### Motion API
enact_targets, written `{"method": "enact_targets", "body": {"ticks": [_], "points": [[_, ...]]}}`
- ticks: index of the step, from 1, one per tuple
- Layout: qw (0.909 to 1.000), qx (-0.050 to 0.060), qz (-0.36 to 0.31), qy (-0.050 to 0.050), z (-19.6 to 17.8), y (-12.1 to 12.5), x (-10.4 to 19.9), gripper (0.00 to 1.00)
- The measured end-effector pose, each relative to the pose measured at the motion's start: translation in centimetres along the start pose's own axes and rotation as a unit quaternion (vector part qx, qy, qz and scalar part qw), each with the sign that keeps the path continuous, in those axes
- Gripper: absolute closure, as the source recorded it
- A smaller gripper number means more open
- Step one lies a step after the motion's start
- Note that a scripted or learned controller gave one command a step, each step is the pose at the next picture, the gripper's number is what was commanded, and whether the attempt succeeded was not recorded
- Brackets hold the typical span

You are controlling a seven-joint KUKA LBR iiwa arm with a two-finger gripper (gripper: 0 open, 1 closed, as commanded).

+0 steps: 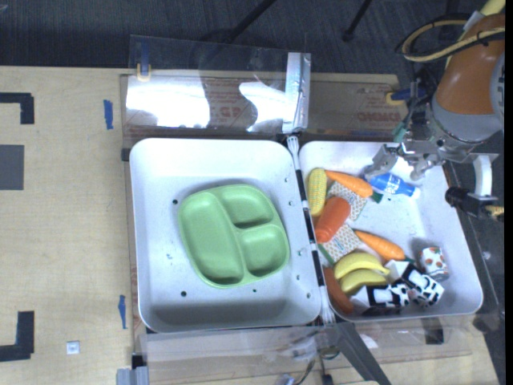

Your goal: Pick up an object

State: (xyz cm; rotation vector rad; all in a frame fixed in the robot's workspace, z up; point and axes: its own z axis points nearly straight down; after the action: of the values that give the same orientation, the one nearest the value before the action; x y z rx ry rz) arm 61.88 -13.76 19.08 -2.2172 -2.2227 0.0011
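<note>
My gripper hangs over the back of the right bin, its two fingers spread open. Just in front of the fingertips a small blue and white packet lies on the bin floor, with nothing gripped between the fingers. Left of it lie an orange carrot and a yellow corn cob. Further forward are a red-orange vegetable, a second carrot, two bananas, a black and white cow toy and a small spotted ball.
The left bin holds a green divided plate. A clear panel stands behind the bins. The arm's orange band rises at the upper right. A patterned cloth lies under the vegetables.
</note>
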Motion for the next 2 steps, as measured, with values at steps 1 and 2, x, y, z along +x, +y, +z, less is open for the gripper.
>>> {"method": "enact_targets", "body": {"ticks": [1,2], "points": [[0.9961,-0.003,0.088,-0.001,-3.3,2.1,0.7,0.00],[0.9992,-0.003,0.041,-0.001,8.4,3.6,-1.1,0.00]]}}
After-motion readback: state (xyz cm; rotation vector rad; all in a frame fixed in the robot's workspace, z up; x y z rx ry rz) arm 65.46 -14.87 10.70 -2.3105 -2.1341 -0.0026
